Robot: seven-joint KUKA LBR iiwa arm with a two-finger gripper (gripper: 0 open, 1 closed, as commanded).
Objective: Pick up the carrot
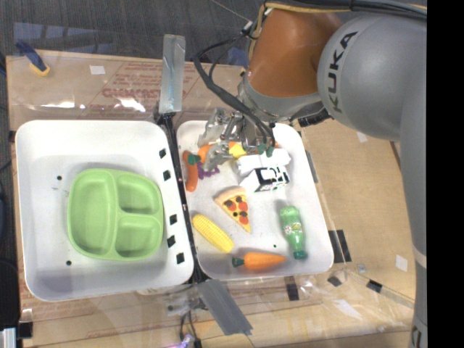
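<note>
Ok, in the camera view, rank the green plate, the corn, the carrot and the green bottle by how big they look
Largest to smallest:
1. green plate, by far
2. carrot, green bottle and corn look about alike in length, so I would not rank them.

Readable lettering on the rig

The grey arm [377,71] bears the brand "KUKA" in dark letters; faint red print on the bench cannot be read.

carrot [259,261] at right bin [319,216] near edge | corn [212,233] beside | arm [348,64] over far end
</note>
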